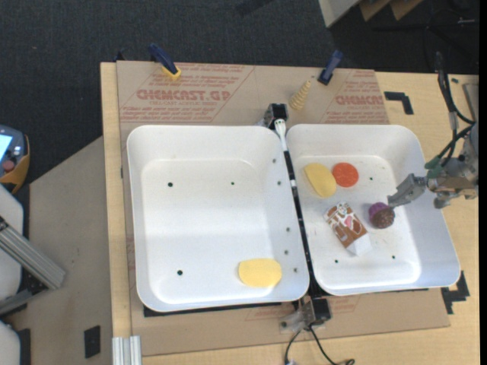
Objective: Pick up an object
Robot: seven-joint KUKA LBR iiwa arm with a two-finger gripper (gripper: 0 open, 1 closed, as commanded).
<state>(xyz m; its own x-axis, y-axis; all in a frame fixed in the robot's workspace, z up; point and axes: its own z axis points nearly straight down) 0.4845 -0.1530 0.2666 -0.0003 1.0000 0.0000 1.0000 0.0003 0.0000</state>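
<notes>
Your nearest candidate is the dark purple ball [382, 216] in the right bin [434, 249], near that bin's right wall, on the side toward the table's right edge. It looks like a small plum-like toy: judge it light, fairly firm and rounded, so it may roll or squirt out of a pinch. Take it across its middle, fingers on opposite sides.

Going by size, the wrapped packet [347, 226] just left of the ball is the biggest piece: brown and white, probably crinkly and slippery, best gripped across its narrow width. The yellow lump [320, 180] toward the divider looks soft and light. The orange disc [345, 175], touching it, lies flat and offers little edge. A second yellow piece [259, 272] sits alone in the left bin [152, 226], near the table's front edge.

The end effector [402, 196] hangs just above and right of the ball; whether it is spread or pressed together you cannot tell.
</notes>
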